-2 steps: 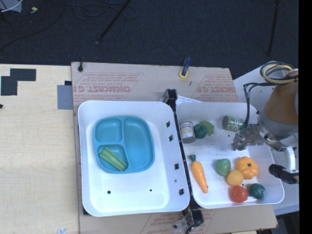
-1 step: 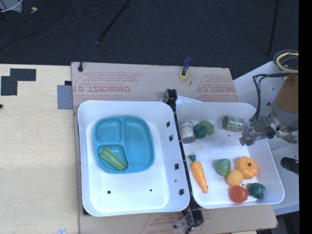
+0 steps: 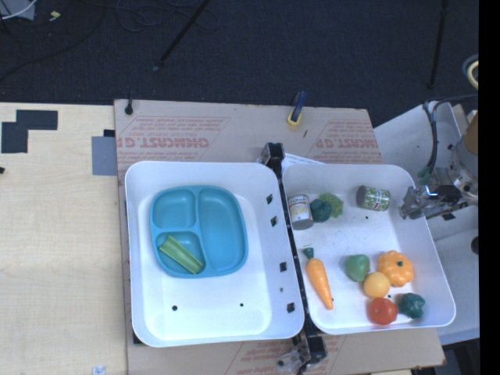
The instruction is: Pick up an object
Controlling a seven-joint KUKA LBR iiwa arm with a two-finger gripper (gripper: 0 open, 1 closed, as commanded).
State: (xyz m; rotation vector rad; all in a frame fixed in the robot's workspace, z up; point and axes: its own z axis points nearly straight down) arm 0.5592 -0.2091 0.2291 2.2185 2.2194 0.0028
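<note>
The right bin (image 3: pixel 439 286) holds several toy foods. A green-labelled can (image 3: pixel 373 198) lies on its side near the far right corner. A small tin (image 3: pixel 299 212) stands by the divider beside a broccoli piece (image 3: pixel 326 206). Nearer the front are a carrot (image 3: pixel 319 281), a green pepper (image 3: pixel 358 267), an orange pepper (image 3: pixel 396 267), a lemon (image 3: pixel 376 285), a tomato (image 3: pixel 382 311) and a dark green vegetable (image 3: pixel 412 305). My gripper (image 3: pixel 414 206) hangs at the bin's right rim, just right of the lying can, with nothing seen in it.
The left bin (image 3: pixel 211 319) carries a blue divided plate (image 3: pixel 223 225) with a green vegetable strip (image 3: pixel 180 254) in its near-left compartment. A blue-and-yellow clamp (image 3: pixel 296 109) sits on the cardboard behind the bins. Cables run beside the arm at the right.
</note>
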